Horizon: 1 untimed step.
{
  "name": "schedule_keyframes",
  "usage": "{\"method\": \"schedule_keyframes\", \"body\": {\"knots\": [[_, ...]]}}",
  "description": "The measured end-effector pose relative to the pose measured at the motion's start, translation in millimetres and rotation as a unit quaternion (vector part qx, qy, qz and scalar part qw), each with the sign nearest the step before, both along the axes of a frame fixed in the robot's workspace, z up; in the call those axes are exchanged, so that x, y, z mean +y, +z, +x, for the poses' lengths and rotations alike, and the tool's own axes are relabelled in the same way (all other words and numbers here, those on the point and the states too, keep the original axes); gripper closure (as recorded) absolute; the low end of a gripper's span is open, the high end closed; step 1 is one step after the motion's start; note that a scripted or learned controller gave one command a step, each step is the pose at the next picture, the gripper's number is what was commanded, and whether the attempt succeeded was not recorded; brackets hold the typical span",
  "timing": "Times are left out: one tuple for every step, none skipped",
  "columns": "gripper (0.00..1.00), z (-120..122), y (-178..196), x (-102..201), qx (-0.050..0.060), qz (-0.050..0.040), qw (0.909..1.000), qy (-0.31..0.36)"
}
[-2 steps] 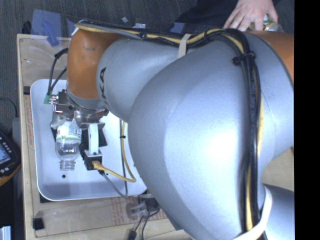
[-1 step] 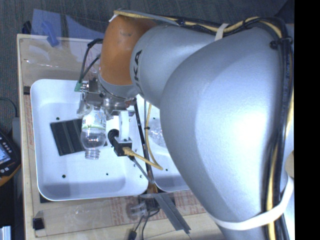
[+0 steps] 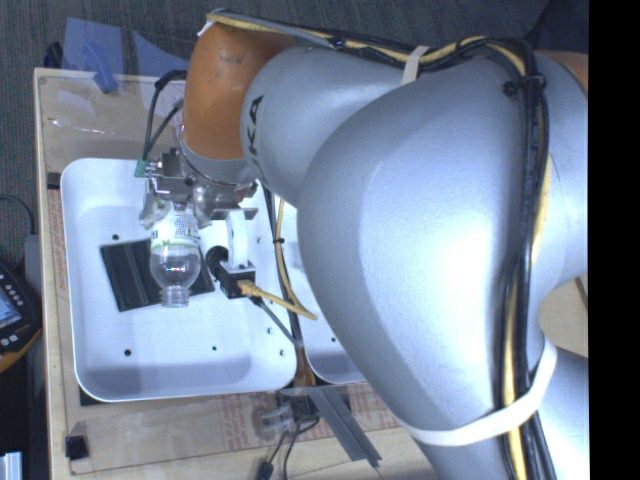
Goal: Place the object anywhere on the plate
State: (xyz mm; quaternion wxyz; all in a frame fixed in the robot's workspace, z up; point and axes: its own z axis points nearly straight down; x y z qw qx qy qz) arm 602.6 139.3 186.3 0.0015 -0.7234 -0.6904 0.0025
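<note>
The gripper (image 3: 178, 203) hangs over the left bin (image 3: 90, 358), clamped on a clear plastic bottle (image 3: 175, 258) above the dark plate (image 3: 125, 273). Release is seemingly what remains.

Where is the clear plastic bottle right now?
The clear plastic bottle is in the left white bin, over the dark rectangular plate, just below the gripper.

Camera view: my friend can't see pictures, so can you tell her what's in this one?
A big grey robot arm reaches over a white bin, its gripper right above a clear plastic bottle. The bottle lies partly over a dark flat plate in the bin.
</note>
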Motion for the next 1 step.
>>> {"method": "schedule_keyframes", "body": {"knots": [[1.00, 33.2, 28.7, -28.8, -0.001, -0.0007, 0.9829, -0.184]]}}
